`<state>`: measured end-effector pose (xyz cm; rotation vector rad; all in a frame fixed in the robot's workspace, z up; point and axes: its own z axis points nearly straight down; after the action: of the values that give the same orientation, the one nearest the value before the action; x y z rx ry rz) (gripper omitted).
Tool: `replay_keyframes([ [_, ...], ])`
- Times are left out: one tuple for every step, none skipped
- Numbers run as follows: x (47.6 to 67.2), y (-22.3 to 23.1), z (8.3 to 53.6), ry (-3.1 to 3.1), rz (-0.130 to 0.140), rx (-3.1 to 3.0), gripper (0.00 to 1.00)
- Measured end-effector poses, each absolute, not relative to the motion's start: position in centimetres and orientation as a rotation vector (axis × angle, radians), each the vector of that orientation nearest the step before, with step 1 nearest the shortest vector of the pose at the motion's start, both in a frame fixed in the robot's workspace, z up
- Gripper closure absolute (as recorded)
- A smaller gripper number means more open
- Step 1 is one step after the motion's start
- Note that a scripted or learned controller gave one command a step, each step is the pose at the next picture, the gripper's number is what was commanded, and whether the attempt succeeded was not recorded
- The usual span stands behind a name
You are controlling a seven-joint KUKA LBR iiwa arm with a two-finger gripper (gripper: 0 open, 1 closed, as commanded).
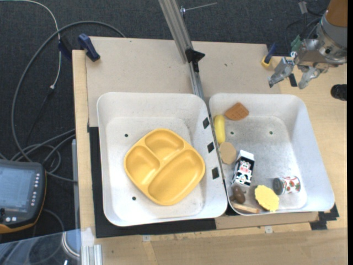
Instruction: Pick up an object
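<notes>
My end effector (293,74), fingers spread and holding nothing, hangs over the desk's far right edge beyond the right bin (315,142), whose 7 or so objects crowd its near-left corner, so I'd favour the isolated cookie (236,112), descending squarely.

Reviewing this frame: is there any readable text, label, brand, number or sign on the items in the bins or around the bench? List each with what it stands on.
No text can be read here.
Black-and-white carton in the right bin: cow-like pattern, any print too small to read.
Small can with red and white markings: label too blurred to read.
Pendant screen at the left edge: lit, but nothing legible.
Yellow divided plate in the left bin: no markings.
</notes>
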<state>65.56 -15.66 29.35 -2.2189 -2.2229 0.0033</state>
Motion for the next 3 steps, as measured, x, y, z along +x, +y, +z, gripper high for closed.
replay_keyframes([
  [61.7, -18.2, 32.9, -2.218, 0.000, -2.225, 0.00],
  [59.5, -16.0, 35.1, -2.225, -0.002, -2.217, 0.00],
  [59.6, -16.0, 36.0, -2.226, -0.004, -2.216, 1.00],
])
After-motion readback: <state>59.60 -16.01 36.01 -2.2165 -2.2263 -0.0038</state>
